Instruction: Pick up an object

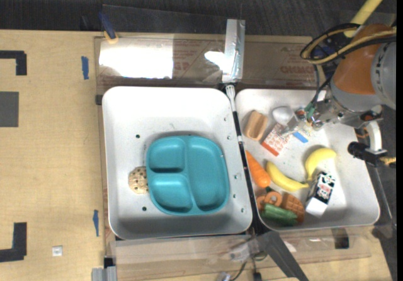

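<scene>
The right bin (359, 210) holds several small items. A tan bun (255, 125) lies at its back left, with a red and white packet (275, 142) beside it. An orange carrot (258, 172), a banana (286, 179) and a yellow lemon-like piece (319, 159) sit in the middle. A white and black box (322, 193), a green piece (279, 213) and a brown pretzel-like piece (284, 200) lie near the front. My gripper (301, 118) hangs low over the bin's back, just above the packet and next to a shiny silver piece (281, 113).
The left bin (119, 147) holds a teal divided plate (187, 173) and a round cookie (138, 179) against the plate's left edge. A clear plastic sheet (164, 53) stands behind the bins. Cables (324, 43) loop over the arm at the upper right.
</scene>
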Controlling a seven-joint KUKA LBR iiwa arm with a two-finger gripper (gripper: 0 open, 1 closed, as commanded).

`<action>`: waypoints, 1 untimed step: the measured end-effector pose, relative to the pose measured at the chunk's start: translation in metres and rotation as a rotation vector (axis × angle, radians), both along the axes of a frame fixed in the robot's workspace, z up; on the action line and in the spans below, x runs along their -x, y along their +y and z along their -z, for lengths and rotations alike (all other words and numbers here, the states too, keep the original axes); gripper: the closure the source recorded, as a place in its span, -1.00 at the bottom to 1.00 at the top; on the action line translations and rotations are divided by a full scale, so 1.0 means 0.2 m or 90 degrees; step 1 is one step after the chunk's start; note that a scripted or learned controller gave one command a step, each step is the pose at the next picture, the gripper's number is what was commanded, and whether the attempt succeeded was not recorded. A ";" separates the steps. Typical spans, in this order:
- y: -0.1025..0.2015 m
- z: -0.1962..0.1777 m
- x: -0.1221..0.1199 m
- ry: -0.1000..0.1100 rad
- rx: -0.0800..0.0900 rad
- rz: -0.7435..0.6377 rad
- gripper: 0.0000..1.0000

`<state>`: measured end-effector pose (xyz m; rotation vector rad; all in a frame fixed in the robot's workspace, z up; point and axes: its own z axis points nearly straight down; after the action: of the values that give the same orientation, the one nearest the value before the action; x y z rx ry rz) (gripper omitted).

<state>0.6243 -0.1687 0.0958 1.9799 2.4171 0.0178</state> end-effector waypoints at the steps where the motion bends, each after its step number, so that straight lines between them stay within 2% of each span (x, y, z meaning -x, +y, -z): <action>1: -0.01 -0.05 0.01 0.007 0.000 0.001 1.00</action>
<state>0.6218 -0.1699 0.1058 1.9871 2.4220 0.0071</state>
